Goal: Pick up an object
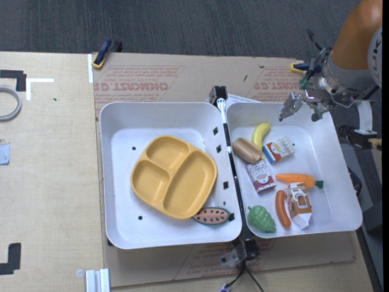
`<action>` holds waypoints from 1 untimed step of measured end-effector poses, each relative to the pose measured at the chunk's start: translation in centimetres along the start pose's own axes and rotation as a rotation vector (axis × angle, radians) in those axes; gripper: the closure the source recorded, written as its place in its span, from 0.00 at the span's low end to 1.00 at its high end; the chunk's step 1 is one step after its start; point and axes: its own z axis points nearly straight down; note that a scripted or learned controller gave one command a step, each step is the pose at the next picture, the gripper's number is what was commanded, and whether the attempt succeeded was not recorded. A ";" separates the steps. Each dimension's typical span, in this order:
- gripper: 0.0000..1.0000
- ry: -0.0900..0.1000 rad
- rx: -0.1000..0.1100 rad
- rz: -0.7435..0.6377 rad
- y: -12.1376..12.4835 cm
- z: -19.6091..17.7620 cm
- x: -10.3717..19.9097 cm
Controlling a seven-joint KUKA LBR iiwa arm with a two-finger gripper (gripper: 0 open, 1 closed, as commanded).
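My gripper [302,108] hangs open over the far edge of the right bin [340,163], with nothing between its fingers. Below it in that bin lie a yellow banana [261,132], a brown bread roll [246,150], a small red and white carton [280,149], a dark red packet [261,176], a carrot [296,179], a red sausage [281,207], an orange and white pouch [299,204] and a green bumpy fruit [262,218]. The banana and carton are nearest the gripper.
The left bin [115,163] holds a yellow divided plate [174,176] and a watermelon slice [213,216] near its front right corner. Cardboard lies under both bins. A blue and yellow clamp [103,52] sits at the far left of the cardboard.
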 end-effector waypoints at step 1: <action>0.00 0.000 -0.007 -0.166 -2.3 9.7 1.9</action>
